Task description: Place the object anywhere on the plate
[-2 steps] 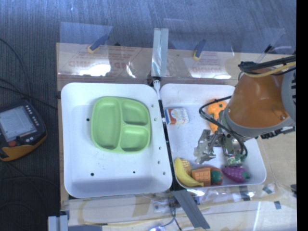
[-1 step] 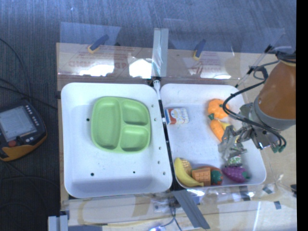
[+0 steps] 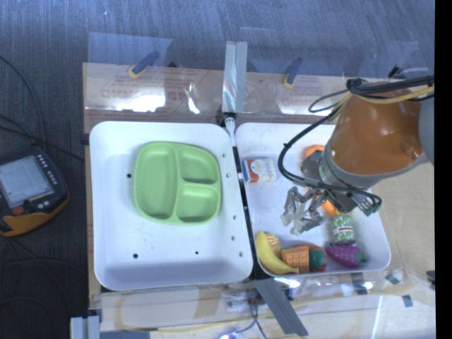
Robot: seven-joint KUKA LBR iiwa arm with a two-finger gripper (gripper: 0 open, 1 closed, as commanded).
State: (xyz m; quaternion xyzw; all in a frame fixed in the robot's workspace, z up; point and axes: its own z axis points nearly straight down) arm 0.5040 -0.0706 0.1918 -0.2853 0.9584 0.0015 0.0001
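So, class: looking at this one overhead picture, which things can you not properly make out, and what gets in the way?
- End effector: open or shut unclear; metal parts blur together.
- Orange item in the right bin: mostly hidden by the arm.
- Small packet: label too small to read.
- Handheld device: screen unreadable, cut by the left edge.

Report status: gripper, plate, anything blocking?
Gripper over right bin, nothing visibly held. Green plate bare in left bin. Divider between bins.

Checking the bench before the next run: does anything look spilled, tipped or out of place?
Nothing stands out. The green divided plate lies flat in the left white bin; the toy foods, like the yellow banana, lie loose in the right white bin.
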